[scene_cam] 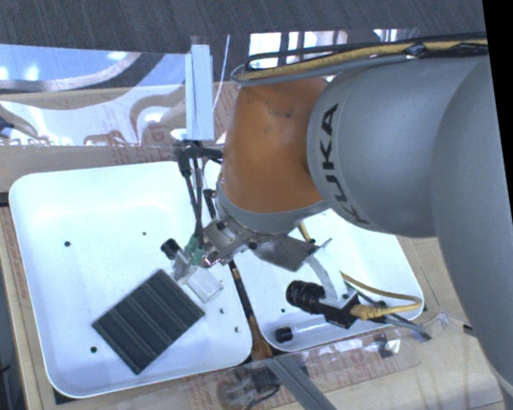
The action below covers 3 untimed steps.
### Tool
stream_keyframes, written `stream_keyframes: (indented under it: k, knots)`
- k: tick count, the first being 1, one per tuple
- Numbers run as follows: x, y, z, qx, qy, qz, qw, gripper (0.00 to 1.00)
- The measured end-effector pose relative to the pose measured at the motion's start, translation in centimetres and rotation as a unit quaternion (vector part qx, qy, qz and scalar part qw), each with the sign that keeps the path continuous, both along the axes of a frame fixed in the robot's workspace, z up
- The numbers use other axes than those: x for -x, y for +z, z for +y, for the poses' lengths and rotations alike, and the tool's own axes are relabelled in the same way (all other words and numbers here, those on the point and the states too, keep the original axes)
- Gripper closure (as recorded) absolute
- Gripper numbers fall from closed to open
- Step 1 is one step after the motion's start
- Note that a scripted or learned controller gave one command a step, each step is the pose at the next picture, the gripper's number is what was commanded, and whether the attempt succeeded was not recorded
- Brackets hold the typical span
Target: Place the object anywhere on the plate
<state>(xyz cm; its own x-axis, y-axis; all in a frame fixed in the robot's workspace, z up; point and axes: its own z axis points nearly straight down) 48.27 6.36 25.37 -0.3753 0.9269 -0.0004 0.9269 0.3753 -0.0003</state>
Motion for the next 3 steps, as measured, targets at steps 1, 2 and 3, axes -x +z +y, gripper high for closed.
stream_keyframes:
  k: [1,2,3]
  knots:
    - [-1.6,1.0,8.9,-0.0004,0.113,0.000,0.9936,1.00]
    - [0.7,-7.8,3.6,0.0007,0.001,0.003,1.0000,1.00]
    - [0.0,-3.9,9.9,0.0006,-0.213,0.002,0.9770,1.00]
